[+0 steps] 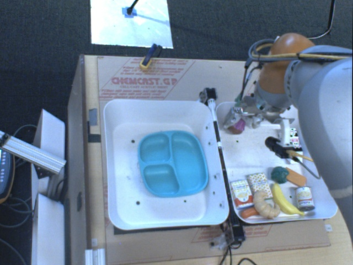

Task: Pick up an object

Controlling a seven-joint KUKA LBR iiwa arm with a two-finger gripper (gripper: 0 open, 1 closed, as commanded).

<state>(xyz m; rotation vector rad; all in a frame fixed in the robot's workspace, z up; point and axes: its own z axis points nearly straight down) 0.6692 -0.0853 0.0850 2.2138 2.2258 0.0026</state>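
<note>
The gripper (pixel 241 116) hangs low over the far left corner of the right bin (pixel 331 206), just above a small purple object (pixel 237 126) that lies on the bin floor; whether the jaws are open, closed or gripping it cannot be told. Toward the near edge of the same bin lie a banana (pixel 283 199), a small can (pixel 304 197), a green piece (pixel 279 174) and two snack packets (pixel 250 187). In the left bin (pixel 118 203) rests a blue divided tray (pixel 172 163)
</note>
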